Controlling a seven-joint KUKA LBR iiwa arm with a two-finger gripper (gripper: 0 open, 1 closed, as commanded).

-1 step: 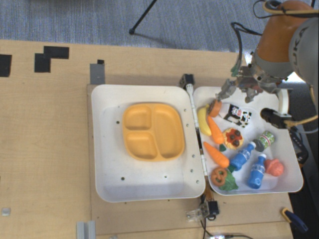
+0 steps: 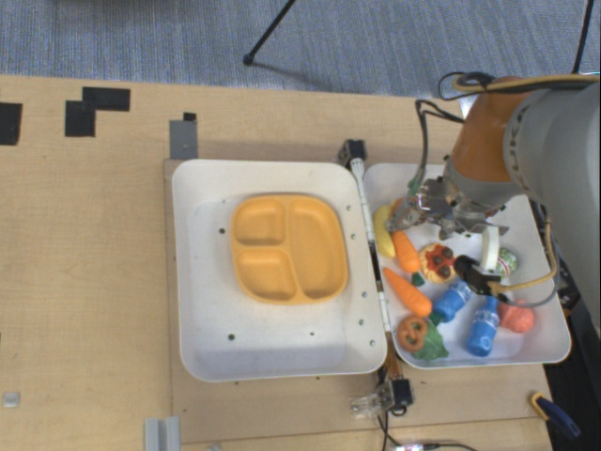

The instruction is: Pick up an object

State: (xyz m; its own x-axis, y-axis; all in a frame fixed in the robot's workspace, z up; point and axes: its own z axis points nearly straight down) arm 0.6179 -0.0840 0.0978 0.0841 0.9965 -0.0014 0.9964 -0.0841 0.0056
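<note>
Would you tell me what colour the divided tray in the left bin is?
Yellow-orange; the divided tray shows plainly in the camera view.

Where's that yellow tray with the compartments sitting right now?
The yellow tray lies flat in the middle of the left bin, left of the divider from the toy-filled right bin.

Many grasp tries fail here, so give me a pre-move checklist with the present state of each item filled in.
1. Arm over the right bin that holds the toys: ok.
2. Gripper above the bin's upper part, near the yellow piece and upper carrot: ok.
3. Jaws open or shut: cannot tell.
4. Anything held already: cannot tell.
5. Targets well apart: not ok; the carrots, blue bottles and other toys crowd together.
6. Yellow tray lies flat in the left bin: ok.
</note>
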